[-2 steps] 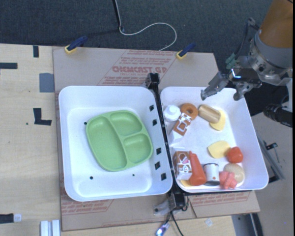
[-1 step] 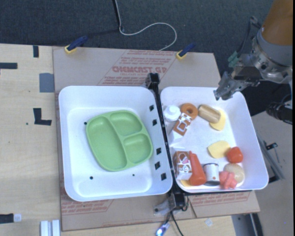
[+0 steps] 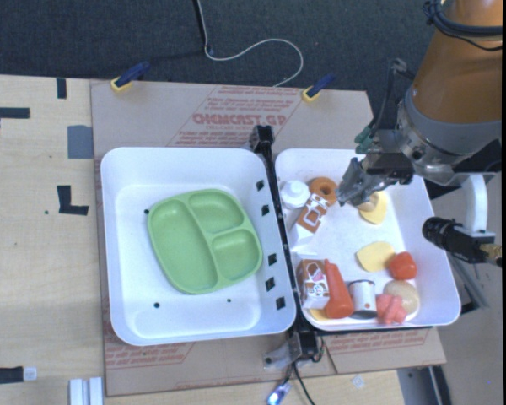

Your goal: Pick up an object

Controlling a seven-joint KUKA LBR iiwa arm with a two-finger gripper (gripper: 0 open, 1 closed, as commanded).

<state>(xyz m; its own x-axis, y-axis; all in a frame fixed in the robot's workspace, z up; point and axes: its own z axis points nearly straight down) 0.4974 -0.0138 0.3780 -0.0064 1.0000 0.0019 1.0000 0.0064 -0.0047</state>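
My gripper (image 3: 357,191) hangs over the upper middle of the right bin (image 3: 438,251), its dark fingers pointing down-left. A brown donut (image 3: 322,187) lies just left of the fingertips, and a pale yellow piece (image 3: 374,211) sits right below the gripper. I see nothing between the fingers. Lower in the bin lie a yellow wedge (image 3: 374,256), a red tomato (image 3: 402,266), a red bottle (image 3: 336,294), a small carton (image 3: 315,280) and a pink piece (image 3: 391,309).
The left bin (image 3: 126,175) holds a green divided plate (image 3: 206,240). A white bottle (image 3: 293,194) and an orange-white packet (image 3: 311,216) lie by the black divider (image 3: 274,226) between the bins. A cable loops across the dark floor behind the bench.
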